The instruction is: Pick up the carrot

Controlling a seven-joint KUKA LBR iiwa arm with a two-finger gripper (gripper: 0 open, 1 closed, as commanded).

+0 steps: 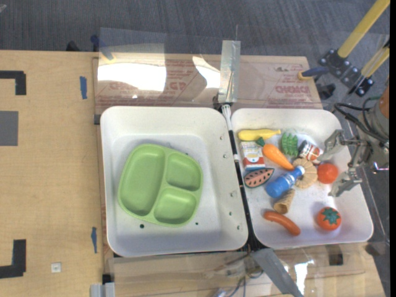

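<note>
My gripper (348,161) hangs open at 3 o'clock in the right bin (359,224), holding nothing, with the carrot (277,156) toward 9 o'clock

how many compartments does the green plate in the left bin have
3. The green plate has one long compartment along its left side, a smaller one at upper right, and another at lower right. None appear hidden.

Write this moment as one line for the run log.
stage: approach | tool: open, at right bin's right edge, holding nothing | carrot: lying in right bin, untouched | green plate: left bin
</note>
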